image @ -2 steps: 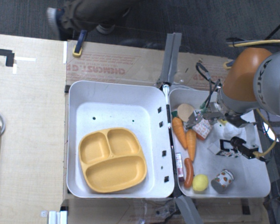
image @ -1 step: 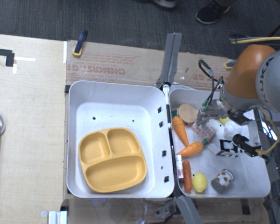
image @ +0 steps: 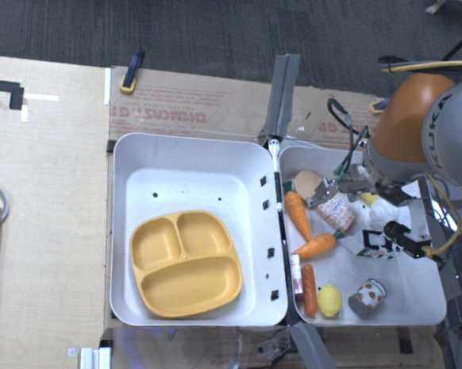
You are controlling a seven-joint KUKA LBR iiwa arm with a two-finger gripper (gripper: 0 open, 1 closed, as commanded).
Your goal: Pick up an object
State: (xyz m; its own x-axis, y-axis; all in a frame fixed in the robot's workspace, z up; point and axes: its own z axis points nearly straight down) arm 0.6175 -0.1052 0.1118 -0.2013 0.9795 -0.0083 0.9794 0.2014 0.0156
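You see a big wooden bench (image: 38, 204) with two white bins on it, side by side. The grey arm (image: 427, 116) with its orange band comes in from the right and bends down over the right bin (image: 412, 305). In the left bin (image: 186, 148) a yellow plate (image: 187, 262) with three parts lies flat, toward the front.

The other things you could pick up are all in the right bin, most of them bunched on its left side. The top carrot (image: 296, 213) lies along the left wall. The lower carrot (image: 318, 245) lies slanted just below it, and their ends are close together. A red sausage (image: 309, 288) lies by the front left corner, and a lemon (image: 330, 300) sits right beside it. A pink and white packet (image: 336, 213) lies next to the top carrot, near the green end of the lower carrot.

The gripper (image: 323, 195) hangs low at the back left of this bin. It is at the packet's upper left edge, near the top carrot and a round tan thing (image: 306, 182). You cannot tell if it is spread open or closed, or if it grips anything.

A grey toy (image: 368, 297) with brown and white spots sits near the front, apart from the rest. A little yellow thing (image: 367, 200) peeks out under the arm.
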